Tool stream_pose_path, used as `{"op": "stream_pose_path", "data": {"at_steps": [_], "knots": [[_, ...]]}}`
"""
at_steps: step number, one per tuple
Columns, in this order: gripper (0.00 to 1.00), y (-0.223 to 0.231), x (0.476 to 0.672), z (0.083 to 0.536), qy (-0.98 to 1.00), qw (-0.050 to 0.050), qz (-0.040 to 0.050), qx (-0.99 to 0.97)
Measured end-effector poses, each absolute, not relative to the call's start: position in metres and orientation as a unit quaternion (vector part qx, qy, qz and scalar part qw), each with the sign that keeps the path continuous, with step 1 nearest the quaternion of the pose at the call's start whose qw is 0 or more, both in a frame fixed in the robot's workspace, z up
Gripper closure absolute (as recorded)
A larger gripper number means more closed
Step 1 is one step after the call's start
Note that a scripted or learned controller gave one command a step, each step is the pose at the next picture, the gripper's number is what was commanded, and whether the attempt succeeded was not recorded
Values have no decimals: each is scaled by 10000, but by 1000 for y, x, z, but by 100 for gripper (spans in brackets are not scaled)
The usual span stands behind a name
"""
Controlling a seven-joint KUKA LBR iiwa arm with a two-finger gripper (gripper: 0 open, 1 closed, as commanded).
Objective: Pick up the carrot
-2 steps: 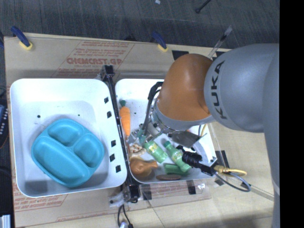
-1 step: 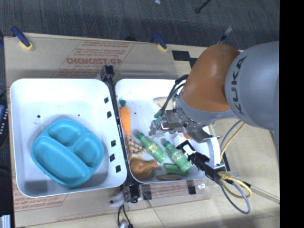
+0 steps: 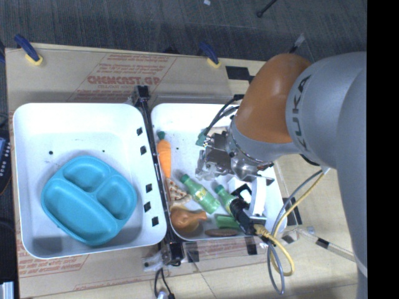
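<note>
**benchwatcher:** so where was the arm (image 3: 299, 117) at in this one? looked to me like it was in the approach step; the pincer (image 3: 215, 157) hung over the right bin (image 3: 187, 114), and nothing was between it and anything as far as I could see; honestly I couldn't tell if it was spread or pressed together, the wrist body blocked that whole bit from above.

**kuka_kev:** same read here; the carrot (image 3: 164, 159) lay to the pincer's left, near it but apart, flat on the bin floor and running lengthwise right along the divider wall; it wasn't lifted or touched, so I'd say the grab itself hadn't started.

**benchwatcher:** and the clutter? below the pincer there was a green bottle (image 3: 201, 194), and further down-left of it a brown pear-looking thing (image 3: 186, 217); those sat close to the carrot's lower end.

**kuka_kev:** yeah, that's the tricky part I reckon; the next move called for sliding left until it was centred over the carrot's middle, turning so the closing direction went across the carrot's width, then coming straight down; the wall hugging the carrot's far side left little room for a finger there, so I'd guess a miss or a scrape on the wall was the main risk.

**benchwatcher:** the blue tray (image 3: 87, 198) was way off left in the other bin (image 3: 75, 114); not a factor.
</note>
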State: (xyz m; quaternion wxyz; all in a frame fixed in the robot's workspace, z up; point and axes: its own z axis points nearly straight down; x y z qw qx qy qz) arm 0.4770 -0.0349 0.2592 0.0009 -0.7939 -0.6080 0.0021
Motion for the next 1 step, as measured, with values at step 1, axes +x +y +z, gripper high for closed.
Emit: {"op": "stream_pose_path", "data": {"at_steps": [1], "knots": [[100,-6,475,189,-5553,46,50,-8316]]}}
